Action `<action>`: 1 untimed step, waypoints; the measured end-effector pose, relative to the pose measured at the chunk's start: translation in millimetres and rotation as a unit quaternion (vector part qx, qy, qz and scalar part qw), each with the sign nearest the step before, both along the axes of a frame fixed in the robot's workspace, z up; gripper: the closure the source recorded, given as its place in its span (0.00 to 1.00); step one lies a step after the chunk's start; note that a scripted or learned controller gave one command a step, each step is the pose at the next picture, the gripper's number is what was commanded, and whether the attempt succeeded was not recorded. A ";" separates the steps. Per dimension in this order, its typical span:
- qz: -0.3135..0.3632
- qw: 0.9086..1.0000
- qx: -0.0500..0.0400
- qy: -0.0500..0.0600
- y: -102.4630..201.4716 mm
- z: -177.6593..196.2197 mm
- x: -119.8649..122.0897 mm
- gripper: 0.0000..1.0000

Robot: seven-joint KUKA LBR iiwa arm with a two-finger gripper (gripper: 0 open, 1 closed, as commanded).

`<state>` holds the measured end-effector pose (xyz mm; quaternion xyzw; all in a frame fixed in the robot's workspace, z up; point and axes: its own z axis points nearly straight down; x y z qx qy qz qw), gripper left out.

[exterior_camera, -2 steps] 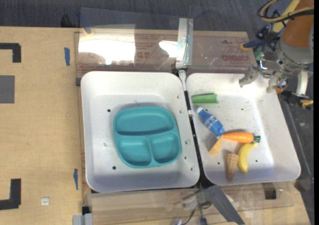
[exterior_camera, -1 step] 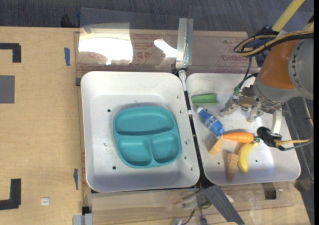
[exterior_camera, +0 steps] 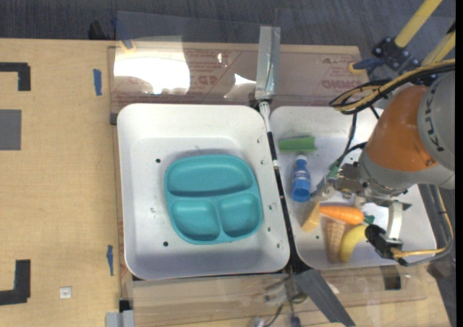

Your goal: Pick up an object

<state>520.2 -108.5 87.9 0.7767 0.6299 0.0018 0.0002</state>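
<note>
The right bin [exterior_camera: 325, 126] holds several small toys. A green block [exterior_camera: 296, 143] lies near its back left, with a blue bottle [exterior_camera: 301, 178] just in front of it. Toward the front, an orange carrot [exterior_camera: 340, 212], a yellow banana [exterior_camera: 350, 242], a tan waffle cone [exterior_camera: 333, 235] and a pale yellow wedge [exterior_camera: 311, 215] lie close together. My gripper [exterior_camera: 365, 206] hangs low over the carrot and banana, below the arm's orange band [exterior_camera: 398, 141]. The arm's body hides what lies between the gripper's tips.
The left bin [exterior_camera: 137, 173] carries a teal divided plate [exterior_camera: 212, 197] in its middle. A ridge [exterior_camera: 275, 173] separates the two bins. Cables [exterior_camera: 362, 98] run along the back right of the right bin. A clear sheet [exterior_camera: 217, 72] stands behind the bins.
</note>
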 end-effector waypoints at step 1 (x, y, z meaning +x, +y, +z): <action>0.027 1.000 -0.002 -0.005 6.9 0.4 -37.1 0.00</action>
